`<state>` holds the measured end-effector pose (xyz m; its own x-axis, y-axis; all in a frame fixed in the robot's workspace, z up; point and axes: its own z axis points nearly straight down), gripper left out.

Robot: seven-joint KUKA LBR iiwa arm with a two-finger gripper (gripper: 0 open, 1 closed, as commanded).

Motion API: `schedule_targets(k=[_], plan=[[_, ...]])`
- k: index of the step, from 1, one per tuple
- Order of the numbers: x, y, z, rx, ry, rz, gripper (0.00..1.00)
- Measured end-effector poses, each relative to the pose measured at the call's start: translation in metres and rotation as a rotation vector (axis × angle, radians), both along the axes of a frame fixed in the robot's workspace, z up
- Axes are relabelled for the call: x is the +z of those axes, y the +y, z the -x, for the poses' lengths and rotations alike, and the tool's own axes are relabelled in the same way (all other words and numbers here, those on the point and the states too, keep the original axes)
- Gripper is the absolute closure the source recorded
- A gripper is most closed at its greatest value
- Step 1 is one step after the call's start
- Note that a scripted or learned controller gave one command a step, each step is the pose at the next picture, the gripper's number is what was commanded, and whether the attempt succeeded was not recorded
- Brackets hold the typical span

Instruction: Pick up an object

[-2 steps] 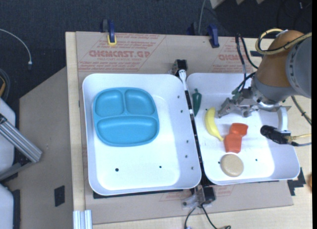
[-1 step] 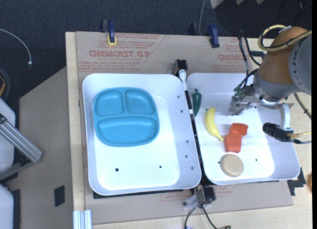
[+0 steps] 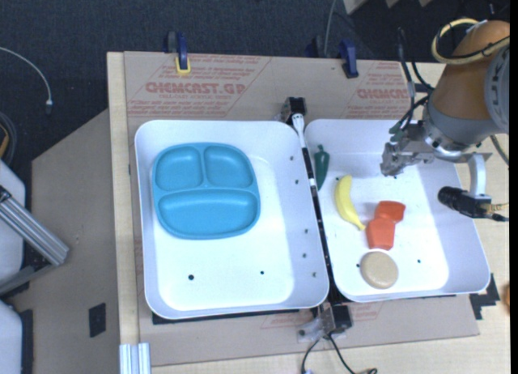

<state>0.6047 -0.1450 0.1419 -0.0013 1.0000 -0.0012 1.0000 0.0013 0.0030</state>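
Observation:
In the right bin (image 3: 453,279) lie a yellow banana (image 3: 348,201), an orange-red block (image 3: 384,223), a tan round disc (image 3: 379,269) and a dark green pepper-like piece (image 3: 320,163) by the left wall. My gripper (image 3: 394,162) hangs over the bin's upper middle, above and to the right of the banana and apart from every object. Nothing is seen between its fingers.
The left bin (image 3: 235,283) holds a blue divided plate (image 3: 207,189). A black clip (image 3: 295,110) sits at the top of the seam between the bins. The arm's orange and grey body (image 3: 469,81) stands over the right bin's upper right corner.

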Motion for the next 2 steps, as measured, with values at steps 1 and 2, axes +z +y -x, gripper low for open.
schedule_targets(k=[1, 2], plan=[[0.043, 0.001, 0.0, 0.0, -0.003, 0.001, 1.0], [0.1, -0.007, 0.005, -0.001, -0.001, 0.001, 1.0]])
